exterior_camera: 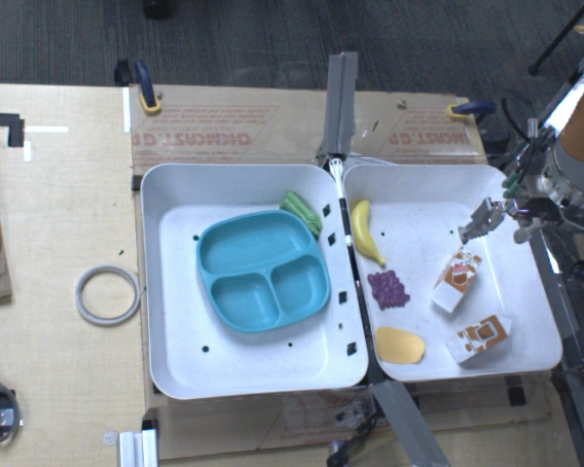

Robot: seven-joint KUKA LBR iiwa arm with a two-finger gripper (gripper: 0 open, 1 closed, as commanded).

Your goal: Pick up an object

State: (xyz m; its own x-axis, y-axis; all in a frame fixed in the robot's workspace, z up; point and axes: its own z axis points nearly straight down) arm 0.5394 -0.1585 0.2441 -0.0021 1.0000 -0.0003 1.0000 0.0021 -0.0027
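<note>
Nearest the camera: front rim of the right bin (pixel 438 376); just inside it a yellow-orange oval piece (pixel 400 345) and a small brown-and-white carton (pixel 482 337).
Pincer: gripper (pixel 479 220) hangs over the right bin's far right part, above and apart from the goods; fingers look parted, nothing between them.
Likely target: a second carton (pixel 456 279), lying tilted, sits just below the gripper and is the closest thing to it. My guess only; the task names no object.
Step in hand: approach before the grasp, as I judge it.
Doing it well: come down centred on the carton, fingers set across its narrow sides, not its length. It lies well apart from the grape bunch (pixel 388 287), so the fingers have room.
Count, right bin: two cartons, one banana (pixel 364 233), one purple grape bunch, one yellow-orange piece.
Count, left bin (pixel 165 290): one blue three-part tray (pixel 263 269), one green item (pixel 303 212) at its far corner.
Count, bench: one ring (pixel 108 294) left of the bins.
</note>
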